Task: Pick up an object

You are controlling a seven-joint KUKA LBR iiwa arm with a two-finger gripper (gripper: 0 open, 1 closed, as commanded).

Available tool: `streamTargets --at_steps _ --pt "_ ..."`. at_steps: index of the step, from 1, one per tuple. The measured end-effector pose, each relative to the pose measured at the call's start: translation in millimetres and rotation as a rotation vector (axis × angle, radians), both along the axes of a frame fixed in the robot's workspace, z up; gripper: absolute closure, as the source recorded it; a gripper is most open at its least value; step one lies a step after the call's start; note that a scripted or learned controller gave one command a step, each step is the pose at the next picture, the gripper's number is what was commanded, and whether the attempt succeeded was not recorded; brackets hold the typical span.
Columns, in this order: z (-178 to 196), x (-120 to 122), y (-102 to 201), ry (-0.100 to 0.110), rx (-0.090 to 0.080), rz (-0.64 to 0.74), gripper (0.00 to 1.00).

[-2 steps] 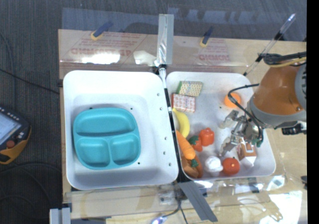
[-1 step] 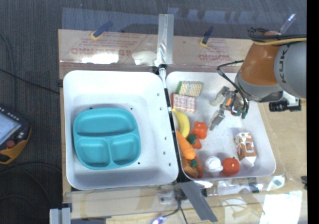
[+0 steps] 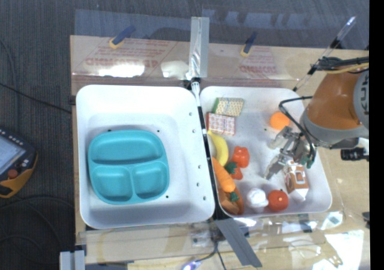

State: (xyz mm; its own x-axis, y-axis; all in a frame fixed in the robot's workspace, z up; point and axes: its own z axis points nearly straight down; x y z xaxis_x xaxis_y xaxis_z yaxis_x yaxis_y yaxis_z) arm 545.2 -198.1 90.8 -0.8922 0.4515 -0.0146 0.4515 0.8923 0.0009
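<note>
Overhead, two shallow white bins sit side by side on a bench. One teal divided plate (image 3: 128,164), with three compartments, lies in the left bin (image 3: 90,104). The right bin (image 3: 255,96) holds many small items: two patterned boxes (image 3: 225,115) near its far left corner, one banana (image 3: 220,147), one carrot (image 3: 224,180), one red pepper (image 3: 240,156), one white ball (image 3: 257,197), one red tomato (image 3: 278,200), one orange ball (image 3: 278,120) and one small carton (image 3: 297,180).

One grey arm with an orange band reaches in from the right. Its gripper (image 3: 279,156) hangs over the right bin, fingers spread apart with nothing between them. The small carton lies just right of the fingertips, near the bin's right wall; the orange ball sits behind them, the red pepper to their left.

Bare white floor shows between the pepper and the gripper. The left edge of the right bin is crowded.
</note>
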Motion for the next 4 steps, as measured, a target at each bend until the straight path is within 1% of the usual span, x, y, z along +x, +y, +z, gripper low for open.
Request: streamTargets --at_steps 1,2,3,4 --pt "1.4 -54.2 -25.5 -0.008 -0.001 -0.031 0.0" --pt "1.5 -54.0 -4.1 -0.009 -0.003 -0.047 0.0" --pt "1.0 -54.6 -21.4 -0.005 -0.001 0.008 0.0" --pt "1.2 -54.8 -11.7 -0.008 -0.007 0.032 0.0"
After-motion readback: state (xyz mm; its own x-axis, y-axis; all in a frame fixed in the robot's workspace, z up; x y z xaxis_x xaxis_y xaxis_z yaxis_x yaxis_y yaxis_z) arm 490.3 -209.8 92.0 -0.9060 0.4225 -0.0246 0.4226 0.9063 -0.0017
